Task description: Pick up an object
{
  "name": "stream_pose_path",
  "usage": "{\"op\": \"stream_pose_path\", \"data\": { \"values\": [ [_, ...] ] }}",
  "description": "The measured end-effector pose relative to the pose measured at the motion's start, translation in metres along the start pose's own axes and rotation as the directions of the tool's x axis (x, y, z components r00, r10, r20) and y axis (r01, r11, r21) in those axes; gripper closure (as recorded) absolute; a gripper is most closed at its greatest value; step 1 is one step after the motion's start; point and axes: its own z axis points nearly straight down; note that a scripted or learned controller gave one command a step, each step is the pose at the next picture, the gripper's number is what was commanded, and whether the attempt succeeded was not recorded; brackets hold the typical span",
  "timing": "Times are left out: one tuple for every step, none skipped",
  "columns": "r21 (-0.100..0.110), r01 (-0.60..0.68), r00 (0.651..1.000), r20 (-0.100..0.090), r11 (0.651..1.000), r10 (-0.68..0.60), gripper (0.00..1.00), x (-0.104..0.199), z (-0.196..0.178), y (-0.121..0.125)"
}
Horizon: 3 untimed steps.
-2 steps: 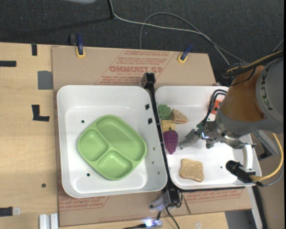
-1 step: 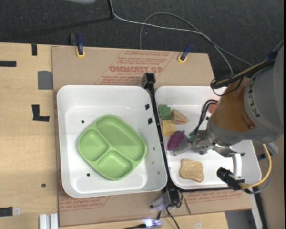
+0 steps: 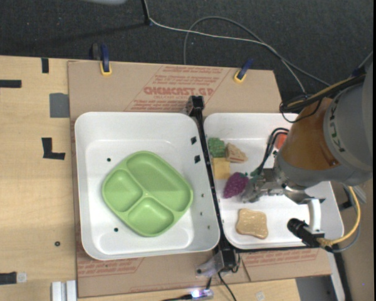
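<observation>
1. Grapes (image 3: 236, 185), a purple toy bunch, lie in the right bin (image 3: 257, 121) just beside the gripper (image 3: 254, 190), on its side toward the divider (image 3: 211, 187). They look to be touching its tip or nearly so, and nothing shows them lifted.
2. Whether the gripper is open or closed cannot be told from this view. It points down into the bin under the arm's orange band (image 3: 307, 146), with no object seen gripped.
3. Toast (image 3: 252, 224) lies near the gripper, on its near side toward the bin's front wall, and apart from the grapes.
4. Beyond the grapes from the gripper, a yellow block (image 3: 221, 168) sits against the divider. Farther back lie a green piece (image 3: 216, 147) and a tan wedge (image 3: 236, 153), side by side.
5. These three crowd the grapes' far side, and the divider closes in just past them.
6. Well away from the gripper, across the divider, the left bin (image 3: 91, 168) holds a green sectioned plate (image 3: 147, 193), lying flat.
7. Both bins rest on printed cardboard (image 3: 175, 86), held by two clamps (image 3: 104, 60) at its far edge on a wooden bench (image 3: 25, 187).
8. Cables (image 3: 238, 37) trail over the dark floor behind.
</observation>
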Motion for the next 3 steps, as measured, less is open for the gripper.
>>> {"op": "stream_pose_path", "data": {
  "values": [
    [-0.005,-0.001,1.0,0.001,1.0,0.001,1.0,0.002,-0.042,0.003],
    [-0.005,-0.001,1.0,0.002,1.0,0.001,1.0,0.0,-0.102,-0.002],
    [-0.004,-0.001,1.0,0.001,1.0,0.001,1.0,0.0,-0.12,-0.002]
  ]
}}
